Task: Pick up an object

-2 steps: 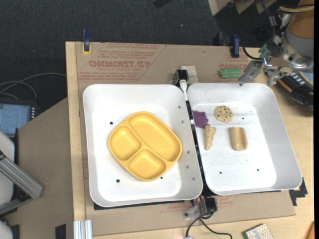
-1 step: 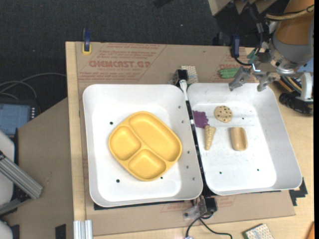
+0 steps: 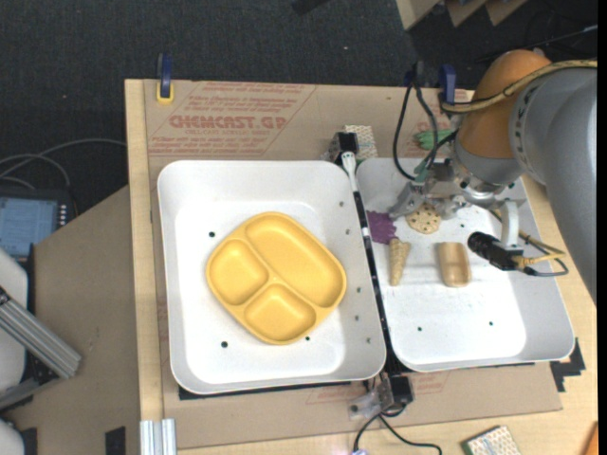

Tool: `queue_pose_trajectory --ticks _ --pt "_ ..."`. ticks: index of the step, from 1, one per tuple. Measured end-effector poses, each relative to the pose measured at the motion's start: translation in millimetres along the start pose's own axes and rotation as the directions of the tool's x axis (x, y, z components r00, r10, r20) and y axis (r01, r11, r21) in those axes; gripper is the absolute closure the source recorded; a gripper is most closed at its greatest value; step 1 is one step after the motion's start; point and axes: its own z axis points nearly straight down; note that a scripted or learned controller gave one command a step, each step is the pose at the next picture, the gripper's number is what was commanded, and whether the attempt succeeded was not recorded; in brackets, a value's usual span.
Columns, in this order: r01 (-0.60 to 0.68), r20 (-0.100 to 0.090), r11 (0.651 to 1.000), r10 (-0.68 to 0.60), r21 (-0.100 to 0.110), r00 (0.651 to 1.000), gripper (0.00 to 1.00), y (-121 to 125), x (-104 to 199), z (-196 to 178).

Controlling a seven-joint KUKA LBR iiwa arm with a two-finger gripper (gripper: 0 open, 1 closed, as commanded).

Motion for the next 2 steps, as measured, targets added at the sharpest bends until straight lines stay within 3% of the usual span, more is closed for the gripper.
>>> queue_pose_trajectory --ticks 1,2 --pt "0.006 0.001 1.0 -0.006 -0.02 1.0 0.0 -15.0 68.1 -116.0" --pt "-0.006 0.003 1.0 0.006 -0.006 1.0 0.0 -22.8 15.1 -4.3"
